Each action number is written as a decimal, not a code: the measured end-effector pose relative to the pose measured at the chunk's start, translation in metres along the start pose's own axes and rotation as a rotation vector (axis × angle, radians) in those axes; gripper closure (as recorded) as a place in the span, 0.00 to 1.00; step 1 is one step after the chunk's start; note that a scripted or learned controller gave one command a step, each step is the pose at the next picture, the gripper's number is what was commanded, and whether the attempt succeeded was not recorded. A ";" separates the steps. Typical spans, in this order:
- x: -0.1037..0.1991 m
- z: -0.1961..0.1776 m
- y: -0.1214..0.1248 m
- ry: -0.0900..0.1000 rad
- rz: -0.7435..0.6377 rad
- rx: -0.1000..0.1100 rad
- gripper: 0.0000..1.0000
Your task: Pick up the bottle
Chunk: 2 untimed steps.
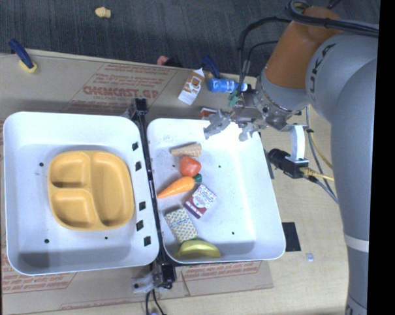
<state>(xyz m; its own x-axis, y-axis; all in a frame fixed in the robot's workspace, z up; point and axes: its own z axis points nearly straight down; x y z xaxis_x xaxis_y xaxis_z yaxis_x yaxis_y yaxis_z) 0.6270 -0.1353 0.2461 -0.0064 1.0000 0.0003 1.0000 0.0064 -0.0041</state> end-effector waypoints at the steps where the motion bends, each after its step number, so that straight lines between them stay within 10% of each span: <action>1: 0.001 -0.010 0.000 0.000 -0.005 0.002 1.00; 2: -0.055 -0.035 -0.043 0.000 -0.128 0.000 1.00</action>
<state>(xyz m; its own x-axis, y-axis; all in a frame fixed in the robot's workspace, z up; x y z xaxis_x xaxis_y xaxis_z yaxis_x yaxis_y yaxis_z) 0.5849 -0.1901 0.2817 -0.1338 0.9910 0.0009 0.9910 0.1338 -0.0044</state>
